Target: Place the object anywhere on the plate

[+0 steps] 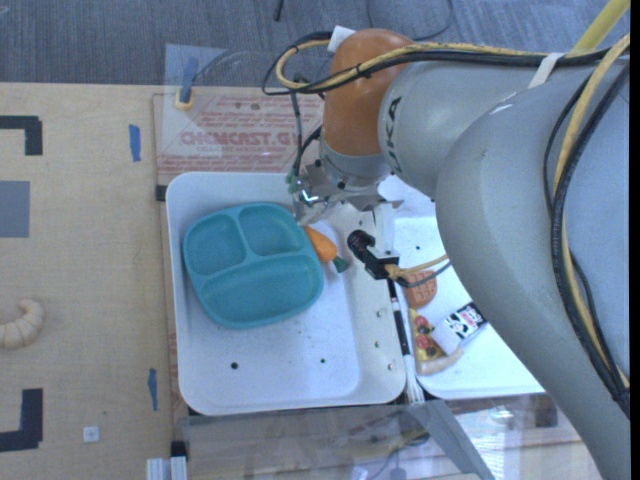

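Observation:
A teal plate (250,265) with three compartments lies in the left white bin (280,378), toward its back left. An orange carrot-like object (322,244) with a green tip sits right at the plate's right rim, partly over the edge. My gripper (312,206) hangs just above and behind the orange object, at the plate's back right corner. The wrist and grey arm hide how the gripper meets the object.
The right bin (480,368) holds a brown-orange piece (422,289), a pizza-slice toy (430,340) and a small black-and-white card (463,319). A beige curved item (20,324) lies on the bench at far left. The arm covers the right side of the view.

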